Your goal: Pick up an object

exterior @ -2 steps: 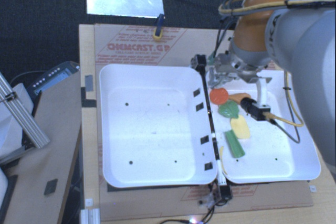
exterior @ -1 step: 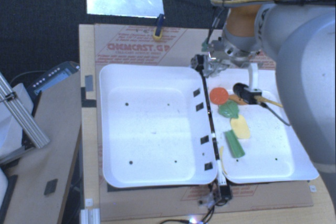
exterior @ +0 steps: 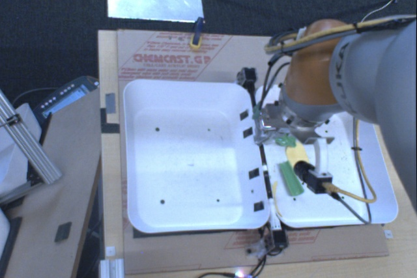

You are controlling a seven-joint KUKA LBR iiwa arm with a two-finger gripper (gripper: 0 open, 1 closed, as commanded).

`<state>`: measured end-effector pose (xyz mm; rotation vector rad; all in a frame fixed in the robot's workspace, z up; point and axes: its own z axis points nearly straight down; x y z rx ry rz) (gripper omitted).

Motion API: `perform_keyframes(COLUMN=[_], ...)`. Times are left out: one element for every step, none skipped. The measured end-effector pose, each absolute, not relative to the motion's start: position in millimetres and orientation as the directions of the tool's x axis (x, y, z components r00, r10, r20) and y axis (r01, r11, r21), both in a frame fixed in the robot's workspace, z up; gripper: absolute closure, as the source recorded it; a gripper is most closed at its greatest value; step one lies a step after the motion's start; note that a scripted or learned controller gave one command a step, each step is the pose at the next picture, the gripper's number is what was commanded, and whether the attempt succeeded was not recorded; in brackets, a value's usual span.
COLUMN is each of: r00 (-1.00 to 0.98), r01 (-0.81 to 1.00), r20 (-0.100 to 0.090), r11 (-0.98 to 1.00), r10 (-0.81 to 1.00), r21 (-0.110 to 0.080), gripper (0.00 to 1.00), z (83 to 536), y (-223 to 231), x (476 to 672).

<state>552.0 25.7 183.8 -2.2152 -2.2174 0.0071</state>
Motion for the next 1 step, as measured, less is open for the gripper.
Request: perform_keyframes(r00=[-0.013], r01=[1.0], r20=[0.005], r11=[0.013], r10=[1.0], r21=[0.014], gripper=[1.0], z=[289.6], y=[103.3], x=[583.3])
